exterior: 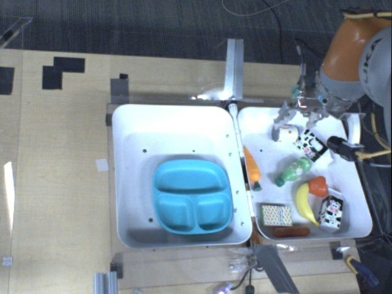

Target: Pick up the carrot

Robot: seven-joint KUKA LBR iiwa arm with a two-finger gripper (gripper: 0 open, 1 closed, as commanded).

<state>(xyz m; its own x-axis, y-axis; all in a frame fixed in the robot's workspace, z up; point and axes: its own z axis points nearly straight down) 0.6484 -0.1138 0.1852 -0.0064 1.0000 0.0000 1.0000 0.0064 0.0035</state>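
The carrot (251,166) is a small orange cone lying against the left wall of the right bin (361,222), next to the divider. My gripper (293,126) hovers over the back of that bin, up and to the right of the carrot and well apart from it. Its fingers are open and nothing sits between them.
A green bottle (293,171) lies just right of the carrot. A banana (304,202), a red-orange item (317,186), two cow-patterned cartons (310,144) (331,212), a cracker box (276,214) and a red sausage (291,231) share the bin. A blue divided tray (193,195) sits in the left bin (131,164).
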